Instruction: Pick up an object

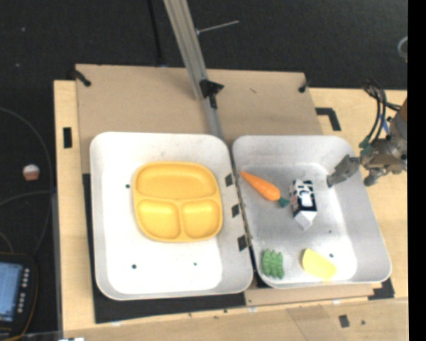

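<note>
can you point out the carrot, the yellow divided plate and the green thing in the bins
carrot (261,186): camera view, middle of its orange body, right bin.
yellow divided plate (176,183): camera view, floor of its large top compartment, left bin.
green thing (272,262): camera view, centre of its bumpy top, right bin's near edge.

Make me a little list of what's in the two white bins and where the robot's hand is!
left bin: yellow plastic plate with three compartments
right bin: orange toy carrot with green top; small black-and-white carton; green bumpy toy; yellow rounded toy
end effector: over the right bin's upper right edge, apart from all four toys
picked up: nothing yet
</note>
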You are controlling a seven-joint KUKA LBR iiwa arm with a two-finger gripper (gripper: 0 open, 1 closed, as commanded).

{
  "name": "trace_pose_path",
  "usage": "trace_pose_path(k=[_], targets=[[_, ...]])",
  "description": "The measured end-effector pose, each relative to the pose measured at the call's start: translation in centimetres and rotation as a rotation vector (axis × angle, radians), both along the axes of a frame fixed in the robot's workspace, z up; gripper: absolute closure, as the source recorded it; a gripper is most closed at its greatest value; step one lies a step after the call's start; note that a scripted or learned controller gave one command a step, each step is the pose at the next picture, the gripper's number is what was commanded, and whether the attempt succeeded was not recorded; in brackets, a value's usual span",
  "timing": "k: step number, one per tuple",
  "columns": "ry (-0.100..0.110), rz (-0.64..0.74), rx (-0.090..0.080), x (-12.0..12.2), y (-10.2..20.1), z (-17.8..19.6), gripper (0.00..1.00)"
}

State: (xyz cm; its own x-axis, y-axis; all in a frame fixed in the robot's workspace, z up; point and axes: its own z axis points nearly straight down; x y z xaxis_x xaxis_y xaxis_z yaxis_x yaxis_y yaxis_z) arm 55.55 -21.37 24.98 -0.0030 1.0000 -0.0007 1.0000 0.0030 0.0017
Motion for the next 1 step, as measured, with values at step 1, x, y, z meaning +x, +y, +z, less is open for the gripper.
trace_pose_path(k=[1], targets=[[0.000,0.000,0.000,0.00,0.00,0.00,0.00]])
